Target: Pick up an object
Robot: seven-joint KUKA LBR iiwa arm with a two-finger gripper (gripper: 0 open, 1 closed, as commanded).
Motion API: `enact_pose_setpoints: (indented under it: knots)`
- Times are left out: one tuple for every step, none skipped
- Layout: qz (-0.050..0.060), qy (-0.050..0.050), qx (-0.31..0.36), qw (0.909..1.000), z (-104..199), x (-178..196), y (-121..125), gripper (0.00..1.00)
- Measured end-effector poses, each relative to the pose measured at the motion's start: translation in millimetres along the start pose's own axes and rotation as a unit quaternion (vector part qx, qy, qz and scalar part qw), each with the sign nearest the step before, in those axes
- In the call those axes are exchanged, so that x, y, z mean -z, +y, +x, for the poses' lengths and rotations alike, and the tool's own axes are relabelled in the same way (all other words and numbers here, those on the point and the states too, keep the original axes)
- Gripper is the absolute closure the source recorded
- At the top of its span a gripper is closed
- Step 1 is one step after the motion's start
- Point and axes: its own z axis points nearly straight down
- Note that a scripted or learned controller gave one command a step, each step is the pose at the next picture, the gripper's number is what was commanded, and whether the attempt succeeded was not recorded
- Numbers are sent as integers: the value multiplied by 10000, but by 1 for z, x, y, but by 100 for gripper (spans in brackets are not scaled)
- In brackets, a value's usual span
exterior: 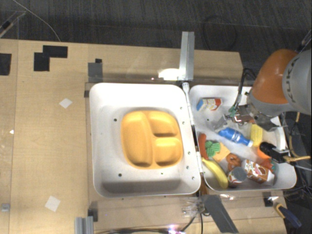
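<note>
The right bin (209, 92) holds several small objects. Among them are a blue bottle (235, 136), a banana (216, 172), a white and red carton (208, 104), a yellow corn cob (256, 131), a green and orange toy (213, 148) and a red printed can (257, 171). My gripper (236, 115) hangs low over the bin's upper middle, just above the blue bottle's upper end. Its fingers are small and dark against the clutter. Nothing is seen held between them.
The left bin (105, 130) carries a yellow divided tray (151, 138). A metal post (187, 55) stands behind the seam between the bins. The grey arm with its orange band (273, 82) fills the space over the right bin's far right corner.
</note>
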Motion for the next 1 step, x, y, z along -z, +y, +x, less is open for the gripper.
enact_pose_setpoints:
  knots:
    - [-13,1,-61,10000,-9,-14,57,0]
